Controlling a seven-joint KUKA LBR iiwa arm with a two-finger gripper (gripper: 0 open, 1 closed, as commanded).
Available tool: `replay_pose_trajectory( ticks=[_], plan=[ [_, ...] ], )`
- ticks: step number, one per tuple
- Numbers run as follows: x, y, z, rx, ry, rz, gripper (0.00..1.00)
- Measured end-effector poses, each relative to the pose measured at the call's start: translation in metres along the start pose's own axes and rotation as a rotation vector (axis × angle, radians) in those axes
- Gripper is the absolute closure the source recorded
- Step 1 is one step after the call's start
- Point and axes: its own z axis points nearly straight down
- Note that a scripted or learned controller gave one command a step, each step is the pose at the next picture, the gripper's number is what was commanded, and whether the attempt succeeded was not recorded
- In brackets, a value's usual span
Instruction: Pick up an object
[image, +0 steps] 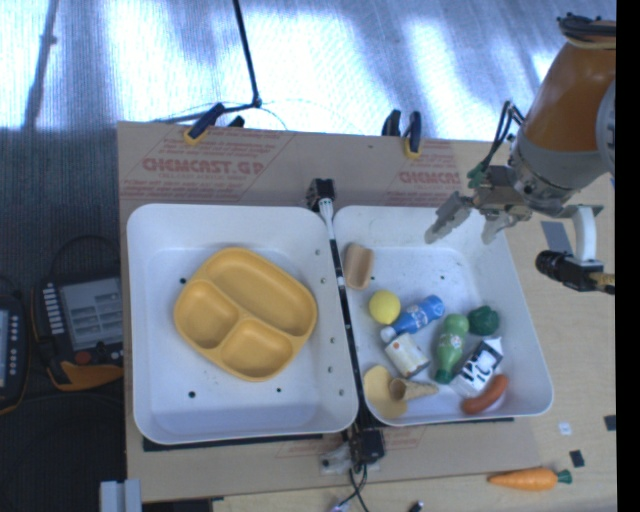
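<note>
Here the tool hangs spread and unladen over the far edge of the right bin. The toys lie nearer the camera, below it: yellow ball, blue bottle, green bottle.

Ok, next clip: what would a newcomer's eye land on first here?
Probably the yellow divided tray, alone in the left bin. Next, the heap of toy food in the right bin: a yellow ball, a blue bottle, a green bottle and a red sausage among others. The gripper hangs open over that bin's far edge, holding nothing.
</note>
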Motion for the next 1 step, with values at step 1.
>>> replay_pose_trajectory(
  ticks=[1],
  plan=[
    [-0.0042, -0.0542, 0.1131, 0.004, 0.001, 0.001, 0.00]
  ],
)
